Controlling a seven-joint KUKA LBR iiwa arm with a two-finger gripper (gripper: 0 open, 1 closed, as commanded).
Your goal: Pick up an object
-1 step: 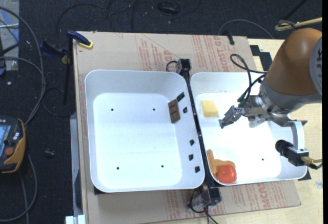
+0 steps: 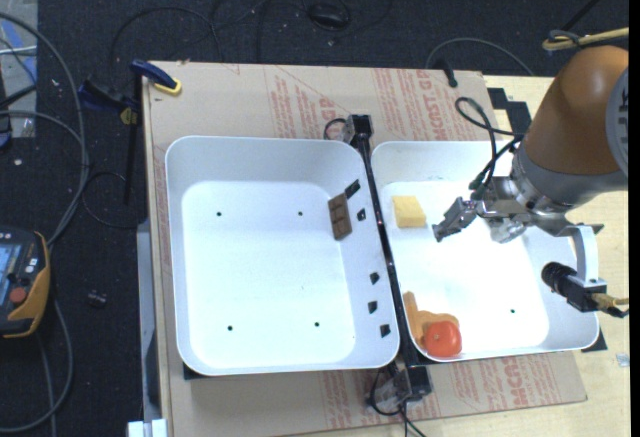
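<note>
Your gripper (image 2: pixel 452 221) hangs over the right bin (image 2: pixel 500 350), and you cannot tell from this view how it is set — nothing shows as held. The nearest candidate is the yellow block (image 2: pixel 408 211), just beside the gripper on its left. The red tomato-like ball (image 2: pixel 442 337) lies further off, below and slightly left, touching an orange piece (image 2: pixel 422 313) in the bin's corner. Judged so, the pick is not yet made — descent, closing and lifting all remain.
</note>
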